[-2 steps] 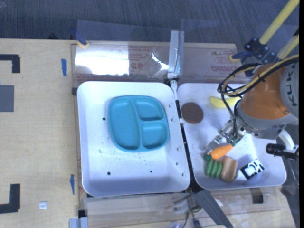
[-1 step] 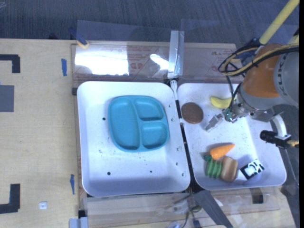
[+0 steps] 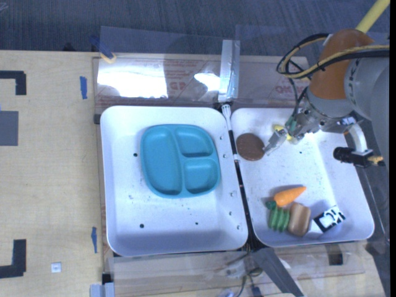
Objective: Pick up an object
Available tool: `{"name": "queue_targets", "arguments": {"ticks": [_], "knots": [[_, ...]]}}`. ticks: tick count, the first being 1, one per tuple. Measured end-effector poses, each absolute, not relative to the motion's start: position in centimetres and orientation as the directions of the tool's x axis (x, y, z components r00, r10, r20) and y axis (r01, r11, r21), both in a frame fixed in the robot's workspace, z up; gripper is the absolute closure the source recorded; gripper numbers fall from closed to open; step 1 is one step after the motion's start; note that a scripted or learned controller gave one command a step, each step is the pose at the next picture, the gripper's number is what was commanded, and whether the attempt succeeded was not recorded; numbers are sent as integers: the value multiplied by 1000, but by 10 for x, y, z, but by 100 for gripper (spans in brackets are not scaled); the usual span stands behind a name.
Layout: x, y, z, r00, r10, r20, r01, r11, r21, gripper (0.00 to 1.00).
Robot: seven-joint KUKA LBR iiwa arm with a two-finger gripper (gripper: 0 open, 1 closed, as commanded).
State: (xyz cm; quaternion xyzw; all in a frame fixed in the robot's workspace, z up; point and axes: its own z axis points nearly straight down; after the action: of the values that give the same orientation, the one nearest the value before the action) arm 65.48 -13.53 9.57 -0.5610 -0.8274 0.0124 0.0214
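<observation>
Beneath me lay a pale wooden bench (image 3: 46, 184) marked with black tape corners (image 3: 17, 82) and short blue tape strips (image 3: 83, 86), and beyond its far edge ran a dark blue-grey carpeted floor (image 3: 185, 5). A clear plastic sheet (image 3: 161, 73) stood along the back of the bench, catching bright glare from overhead light, with a strip of silver tape (image 3: 228, 70) running down its middle. A grey patch (image 3: 8, 129) sat at the bench's left edge.
</observation>
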Motion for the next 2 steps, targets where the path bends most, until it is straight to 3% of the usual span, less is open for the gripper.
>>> {"name": "queue_targets", "arguments": {"ticks": [1, 2], "knots": [[616, -122, 87, -474, 880, -3, 880, 474, 4, 0], [619, -122, 100, -474, 881, -9, 880, 474, 12, 100]]}}
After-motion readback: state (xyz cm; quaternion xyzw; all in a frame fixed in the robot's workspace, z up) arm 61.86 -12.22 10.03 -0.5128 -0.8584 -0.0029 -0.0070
